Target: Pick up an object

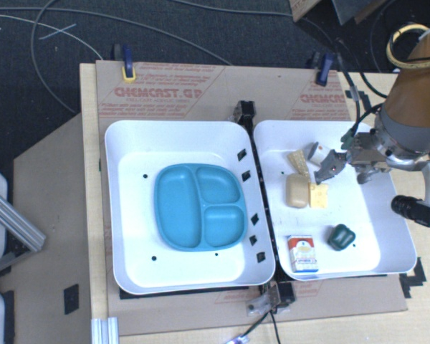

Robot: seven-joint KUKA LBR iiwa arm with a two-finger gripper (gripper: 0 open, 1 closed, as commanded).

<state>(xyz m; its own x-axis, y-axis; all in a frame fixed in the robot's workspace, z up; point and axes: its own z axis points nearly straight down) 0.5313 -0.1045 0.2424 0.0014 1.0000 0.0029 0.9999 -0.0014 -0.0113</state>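
Note:
The right bin (387, 260) holds several small objects. A tan block (297, 190) lies beside a yellow piece (319, 196), with a beige cracker-like piece (297, 161) just behind them. A dark green lump (341, 237) and a red and white box (302, 254) sit near the front wall. My gripper (320, 160) reaches in from the right and hovers just above and right of the tan block and yellow piece. It is open, with nothing between its fingers.
The left bin (125, 192) holds a blue divided plate (199, 206). A black divider with clips (254, 192) runs between the bins. The arm's wrist (408, 131) hangs over the right bin's far right side. Cables lie behind the bench.

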